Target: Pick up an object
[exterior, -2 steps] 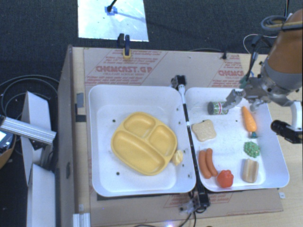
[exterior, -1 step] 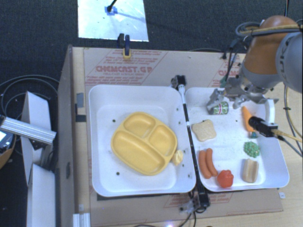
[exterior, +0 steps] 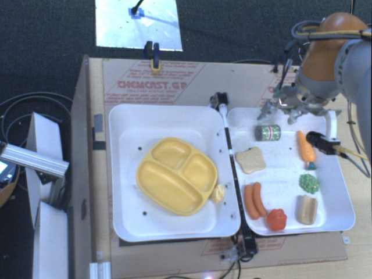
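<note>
My gripper (exterior: 278,115) hangs over the far end of the right bin (exterior: 343,205), open, with nothing between its spread fingers. Just in front of it a small green-and-white can (exterior: 268,133) lies on its side. The same bin holds a slice of toast (exterior: 250,159), an orange carrot (exterior: 305,147), two sausages (exterior: 254,200), a red pepper (exterior: 276,219), a green broccoli floret (exterior: 309,183) and a tan bread roll (exterior: 306,208).
The left bin (exterior: 125,156) holds a yellow divided plate (exterior: 176,175) with a small pale yellow piece (exterior: 218,193) at its right edge. A black divider (exterior: 231,156) runs between the bins. The grey and orange arm (exterior: 334,45) reaches in from the upper right.
</note>
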`<state>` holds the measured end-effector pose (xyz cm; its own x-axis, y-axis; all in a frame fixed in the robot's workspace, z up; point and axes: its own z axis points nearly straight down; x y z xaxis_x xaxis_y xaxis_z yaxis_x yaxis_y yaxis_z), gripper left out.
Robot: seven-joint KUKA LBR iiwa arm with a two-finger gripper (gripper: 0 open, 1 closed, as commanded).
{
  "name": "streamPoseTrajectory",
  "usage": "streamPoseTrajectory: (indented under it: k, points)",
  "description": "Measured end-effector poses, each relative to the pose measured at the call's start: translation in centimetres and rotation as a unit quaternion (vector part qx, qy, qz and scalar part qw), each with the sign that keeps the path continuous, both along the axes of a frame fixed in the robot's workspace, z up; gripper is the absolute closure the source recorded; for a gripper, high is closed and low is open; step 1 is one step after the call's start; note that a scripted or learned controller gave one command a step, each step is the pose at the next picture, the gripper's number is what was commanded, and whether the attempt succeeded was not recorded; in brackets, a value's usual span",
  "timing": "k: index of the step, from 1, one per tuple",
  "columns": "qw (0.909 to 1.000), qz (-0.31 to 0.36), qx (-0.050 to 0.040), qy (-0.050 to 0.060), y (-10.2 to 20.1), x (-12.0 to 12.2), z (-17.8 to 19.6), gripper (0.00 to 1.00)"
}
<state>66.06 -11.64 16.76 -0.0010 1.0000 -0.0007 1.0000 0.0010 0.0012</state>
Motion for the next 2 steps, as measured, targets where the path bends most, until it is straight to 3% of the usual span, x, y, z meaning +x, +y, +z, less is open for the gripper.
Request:
streamPoseTrajectory:
  k: [1, 2]
  points:
    - [1.0, 0.0, -0.0004, -0.002, -0.5, 0.1, -7.2, 0.0]
    - [1.0, 0.001, -0.0025, -0.007, 2.6, -2.1, -7.7, 0.0]
